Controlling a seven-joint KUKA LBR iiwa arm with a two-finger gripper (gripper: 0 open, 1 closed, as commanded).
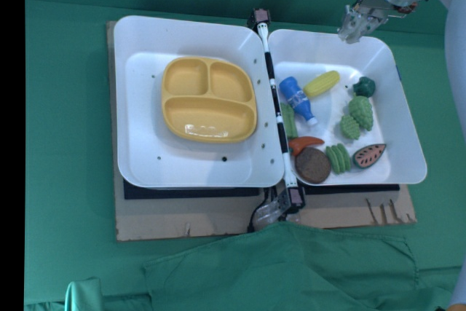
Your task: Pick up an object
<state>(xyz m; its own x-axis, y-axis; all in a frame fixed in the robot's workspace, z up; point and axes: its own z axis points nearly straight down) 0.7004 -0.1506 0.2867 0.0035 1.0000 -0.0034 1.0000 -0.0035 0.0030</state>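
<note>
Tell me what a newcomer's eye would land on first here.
The yellow divided plate stands out first, alone in the left bin. Next come the toy foods crowded in the right bin: a blue bottle beside a corn cob, and a watermelon slice near the front. The gripper hangs over that bin's far rim.

Lab: green-draped bench (65, 120), white bins (145, 33).

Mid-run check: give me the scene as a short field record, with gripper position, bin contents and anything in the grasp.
gripper: above the far rim of the right bin, nothing seen between its fingers
left bin: yellow divided tray
right bin items: blue bottle, corn cob, broccoli, green grapes, watermelon slice, brown round patty, pea pods
task status: nothing picked up yet
</note>
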